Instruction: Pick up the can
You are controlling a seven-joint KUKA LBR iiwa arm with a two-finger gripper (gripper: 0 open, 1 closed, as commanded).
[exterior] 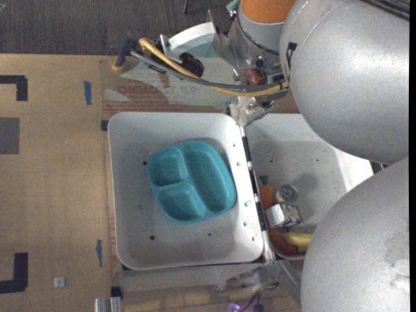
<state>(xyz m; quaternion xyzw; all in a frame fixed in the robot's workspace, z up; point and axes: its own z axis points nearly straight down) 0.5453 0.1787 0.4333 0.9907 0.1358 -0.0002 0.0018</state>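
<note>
A small can with a grey round top stands in the right bin, near the wall that divides the two bins. My gripper hangs at the far end of that dividing wall, over the bins' back rim and well behind the can. The wrist and cables above cover most of the gripper. The large grey arm hides much of the right bin.
A teal divided plate lies in the middle of the left bin. By the can lie a silvery wrapped object, a yellow banana and an orange item. Yellow and black cables hang behind the bins.
</note>
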